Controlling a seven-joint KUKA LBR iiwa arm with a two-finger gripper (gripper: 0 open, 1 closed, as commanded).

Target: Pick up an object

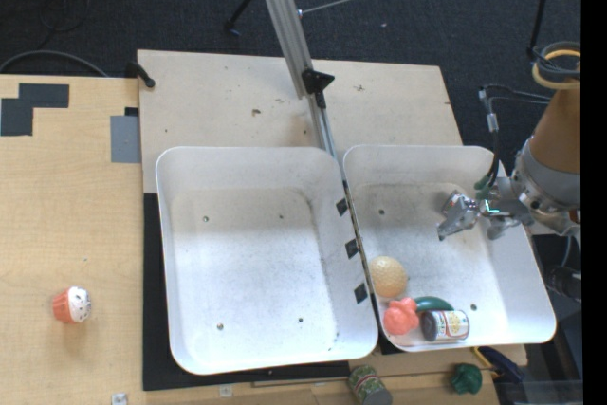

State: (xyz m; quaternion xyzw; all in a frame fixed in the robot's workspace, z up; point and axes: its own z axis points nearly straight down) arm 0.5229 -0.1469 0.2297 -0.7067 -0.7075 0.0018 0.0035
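The arm (pixel 555 152) is showing a grey wrist body with a wide orange band above it, and the band is ending in a pale yellowish ring at its top. Behind the gripper (pixel 453 215), a dark mounting block is carrying a small green-lit part. The gripper itself is looking like bare silver metal, small and angular. A thin grey cable with a small connector is running beside the band, further back from the gripper.

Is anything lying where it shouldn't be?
Yes. A small red-and-white toy sits alone on the wooden surface left of the bins, and a green toy and a dark can lie on the bench below the right bin, outside it.
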